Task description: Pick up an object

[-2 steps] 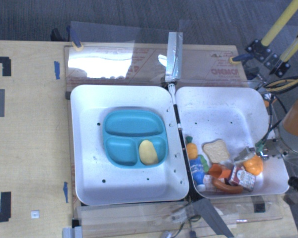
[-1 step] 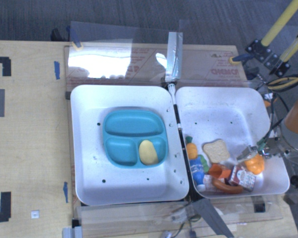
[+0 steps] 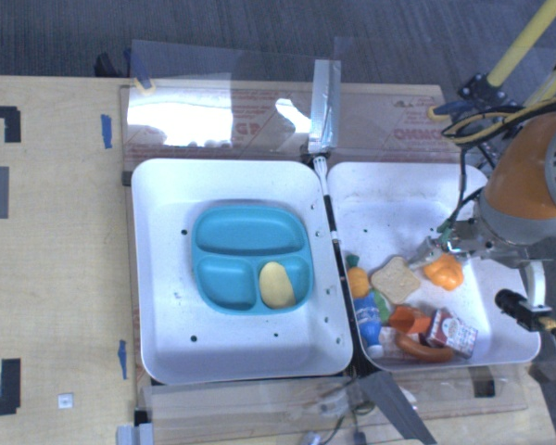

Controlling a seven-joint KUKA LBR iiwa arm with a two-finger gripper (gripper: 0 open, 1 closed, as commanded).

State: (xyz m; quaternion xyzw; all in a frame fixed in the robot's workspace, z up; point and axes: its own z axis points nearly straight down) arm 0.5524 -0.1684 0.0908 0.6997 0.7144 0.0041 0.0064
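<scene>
Camera view. Two white bins sit side by side on the desk (image 3: 56, 276). The left bin (image 3: 167, 332) holds a blue compartment tray (image 3: 250, 258) with a yellow potato-shaped piece (image 3: 276, 285) lying in its lower right compartment. The right bin (image 3: 380, 197) carries a cluster along its lower part: toast slice (image 3: 396, 279), small orange ball (image 3: 356, 281) by the divider, blue-capped bottle (image 3: 368, 321), red sausage-like piece (image 3: 417, 345), red-and-white packet (image 3: 450, 333). An orange bell-pepper-like piece (image 3: 443, 272) lies just right of the toast. The arm (image 3: 528, 179) reaches in from the right; the tool (image 3: 445, 245) sits directly above the orange piece, touching or nearly so. Whether the tool is apart or together: cannot tell.
</scene>
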